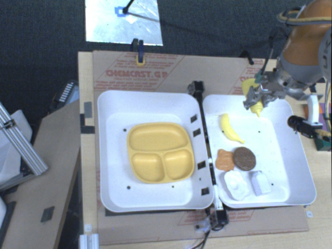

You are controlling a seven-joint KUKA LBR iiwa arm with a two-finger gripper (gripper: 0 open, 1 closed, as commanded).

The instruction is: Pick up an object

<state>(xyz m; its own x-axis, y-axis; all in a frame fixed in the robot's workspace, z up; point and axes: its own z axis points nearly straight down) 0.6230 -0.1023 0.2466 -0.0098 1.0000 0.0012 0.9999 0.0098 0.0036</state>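
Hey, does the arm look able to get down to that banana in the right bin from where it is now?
Probably yes. The banana lies alone on bare bin floor, apart from the brown disc and orange piece. The gripper hangs over the right bin's far edge, nothing between.

Red print "CHEMCAST GP" on the brown protective sheet [155, 69] covering the board under the bins, above the left bin. Same red print repeats fainter across the sheet, including near the top right corner, too small and blurred to read there. No other legible text.
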